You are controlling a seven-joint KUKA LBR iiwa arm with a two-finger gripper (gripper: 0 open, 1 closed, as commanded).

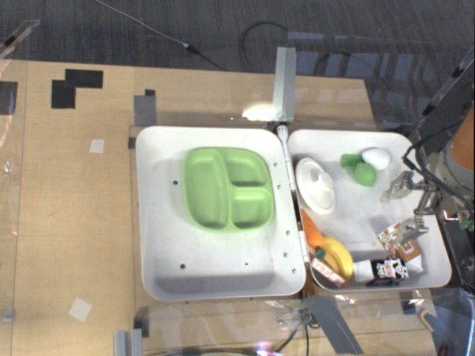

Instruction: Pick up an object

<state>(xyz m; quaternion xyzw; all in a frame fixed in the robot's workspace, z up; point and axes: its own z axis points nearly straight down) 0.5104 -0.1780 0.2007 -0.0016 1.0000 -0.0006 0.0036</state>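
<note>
**Q.** Which stage of the pick does this moment represent?

**A.** An early one, by all appearances. The grey two-finger gripper (407,186) hangs at the right side of the right-hand shallow white bin (349,137). Nothing is seen between its metal fingers, so no object has been secured; whether they stand apart or together cannot be told at this size.

**Q.** Where do the candidate objects lie?

**A.** All loose items sit in the right bin. A round white lidded bowl (315,186) rests against its left wall. A green and white rounded toy (365,165) lies toward the far side. An orange carrot-shaped piece (314,236) and a yellow plastic banana (339,256) lie at the near left corner. A small black and white carton (387,271) and a brown and white printed packet (398,241) lie along the near right, the packet just below the gripper. The left bin (159,213) holds a light green divided plastic tray (228,188).

**Q.** What remains to be done?

**A.** Judged from this layout, essentially the whole task: choosing an object, descending on it, closing and lifting. The packet is the nearest candidate.
</note>
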